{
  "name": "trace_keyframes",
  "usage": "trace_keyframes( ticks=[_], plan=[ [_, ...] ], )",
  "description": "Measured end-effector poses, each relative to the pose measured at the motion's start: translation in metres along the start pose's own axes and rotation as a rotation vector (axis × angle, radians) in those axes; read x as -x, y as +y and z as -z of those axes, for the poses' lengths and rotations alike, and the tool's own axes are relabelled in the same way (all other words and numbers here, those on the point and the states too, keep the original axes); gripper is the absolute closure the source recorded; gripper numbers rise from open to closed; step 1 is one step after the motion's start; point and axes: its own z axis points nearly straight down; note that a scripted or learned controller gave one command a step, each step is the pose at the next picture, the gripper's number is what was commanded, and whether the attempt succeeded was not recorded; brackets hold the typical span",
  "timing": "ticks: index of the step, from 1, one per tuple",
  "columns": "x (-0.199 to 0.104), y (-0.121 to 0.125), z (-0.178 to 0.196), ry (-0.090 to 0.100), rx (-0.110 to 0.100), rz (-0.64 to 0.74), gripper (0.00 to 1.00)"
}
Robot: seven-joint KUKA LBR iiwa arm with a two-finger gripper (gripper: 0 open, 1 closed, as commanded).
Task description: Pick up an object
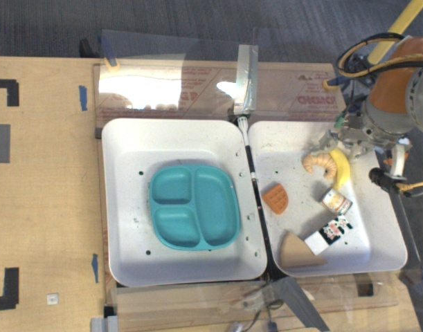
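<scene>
In the right bin, upper centre, lie one curved yellow banana and one knobbly tan croissant, touching. Below: one orange biscuit, one small can, one printed box, one brown wedge. The gripper hangs just above the banana; its spread cannot be told. One smooth teal divided plate fills the left bin.

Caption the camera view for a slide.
End effector above croissant and banana in right bin; teal tray in left bin.
</scene>
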Motion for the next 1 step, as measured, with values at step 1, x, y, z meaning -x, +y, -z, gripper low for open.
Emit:
trace_keyframes(
  ticks=[1],
  plan=[
    [0.0025,0.0043,0.0168,-0.010,0.017,0.002,1.00]
  ],
)
